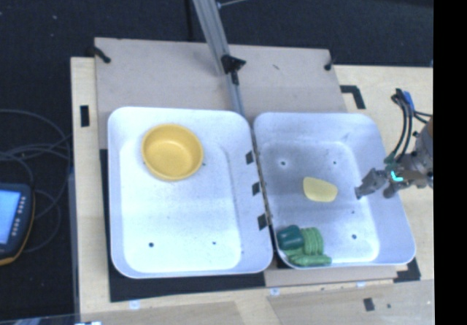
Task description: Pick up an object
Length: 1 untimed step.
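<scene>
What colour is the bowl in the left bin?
Yellow; the bowl shows plainly in the camera view.

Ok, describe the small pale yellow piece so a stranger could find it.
Go to the right bin, the one the gripper reaches into. The pale yellow piece lies alone near its middle. Unlike the green objects in the near corner, it is yellow, flat and rounded.

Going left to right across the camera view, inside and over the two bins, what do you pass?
Yellow bowl in the left bin → green object at the right bin's near edge → pale yellow object → gripper at that bin's right rim.
</scene>
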Available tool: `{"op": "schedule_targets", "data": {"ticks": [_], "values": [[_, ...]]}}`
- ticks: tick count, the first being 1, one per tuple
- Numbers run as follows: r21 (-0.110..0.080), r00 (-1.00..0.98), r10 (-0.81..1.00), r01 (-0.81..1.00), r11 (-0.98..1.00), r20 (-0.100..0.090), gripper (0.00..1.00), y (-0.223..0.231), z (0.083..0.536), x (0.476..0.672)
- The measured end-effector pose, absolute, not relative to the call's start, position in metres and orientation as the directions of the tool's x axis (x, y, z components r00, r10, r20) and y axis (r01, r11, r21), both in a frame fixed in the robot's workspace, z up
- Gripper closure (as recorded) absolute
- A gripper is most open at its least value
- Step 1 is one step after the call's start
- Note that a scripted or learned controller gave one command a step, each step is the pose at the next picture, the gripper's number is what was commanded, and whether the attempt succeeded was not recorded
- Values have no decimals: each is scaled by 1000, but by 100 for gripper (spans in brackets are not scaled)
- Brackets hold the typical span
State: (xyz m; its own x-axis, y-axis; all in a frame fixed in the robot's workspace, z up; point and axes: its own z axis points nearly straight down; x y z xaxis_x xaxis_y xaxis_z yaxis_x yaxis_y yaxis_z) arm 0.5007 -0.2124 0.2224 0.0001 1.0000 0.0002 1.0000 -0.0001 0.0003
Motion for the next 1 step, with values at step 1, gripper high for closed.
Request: {"op": "schedule_targets", "data": {"ticks": [1], "values": [[0,0,1000,1000,0,0,0,-212,222,501]]}}
